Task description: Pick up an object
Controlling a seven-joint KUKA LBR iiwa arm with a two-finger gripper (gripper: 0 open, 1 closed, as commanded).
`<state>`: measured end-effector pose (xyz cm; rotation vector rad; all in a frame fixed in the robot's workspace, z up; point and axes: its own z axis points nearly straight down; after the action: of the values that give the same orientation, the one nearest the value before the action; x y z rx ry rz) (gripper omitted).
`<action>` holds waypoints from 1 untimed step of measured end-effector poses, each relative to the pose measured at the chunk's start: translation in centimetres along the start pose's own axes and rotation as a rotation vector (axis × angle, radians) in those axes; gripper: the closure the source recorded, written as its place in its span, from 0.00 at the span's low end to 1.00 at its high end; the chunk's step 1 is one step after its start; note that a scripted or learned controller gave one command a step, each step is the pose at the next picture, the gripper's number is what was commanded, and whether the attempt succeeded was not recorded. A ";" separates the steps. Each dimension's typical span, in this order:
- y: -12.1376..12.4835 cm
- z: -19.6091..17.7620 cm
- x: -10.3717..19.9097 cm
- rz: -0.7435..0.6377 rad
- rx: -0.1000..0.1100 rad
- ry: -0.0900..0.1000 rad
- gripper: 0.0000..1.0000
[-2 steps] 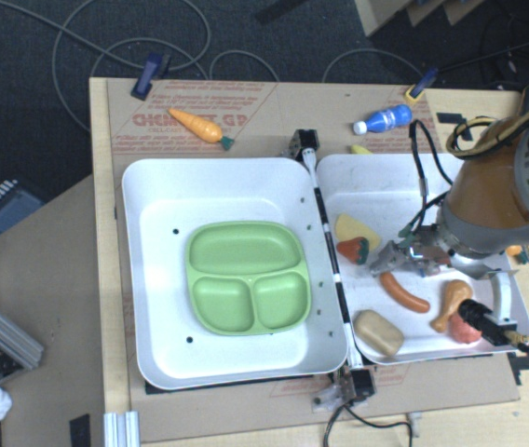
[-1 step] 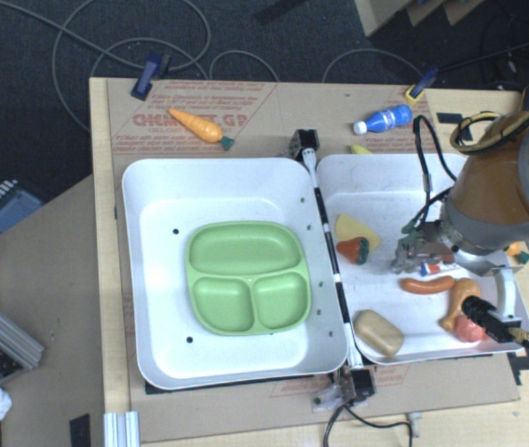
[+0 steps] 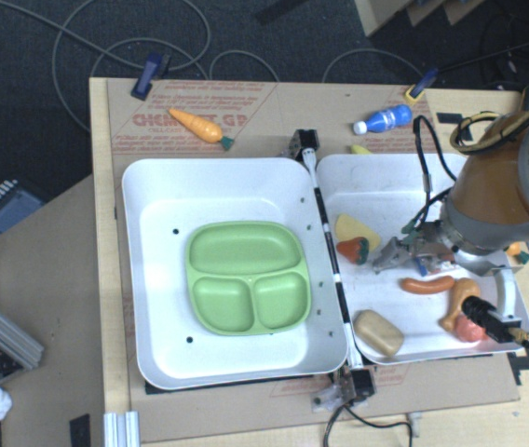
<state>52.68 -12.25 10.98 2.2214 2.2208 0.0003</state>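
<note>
Over the right bin's [image 3: 386,170] middle the claw [image 3: 390,252] hangs open, gripping nothing, beside the red toy [image 3: 352,248], likely lining up a grab.

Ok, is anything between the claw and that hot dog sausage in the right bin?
Nothing visible. The claw hangs just up-left of the sausage, with bare bin floor between them; the red-and-yellow toy lies on the claw's other side.
</note>
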 end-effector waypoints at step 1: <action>-4.3 2.6 -5.0 0.003 0.003 0.000 0.00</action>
<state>48.42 -17.22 8.40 2.2259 2.2192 -0.0037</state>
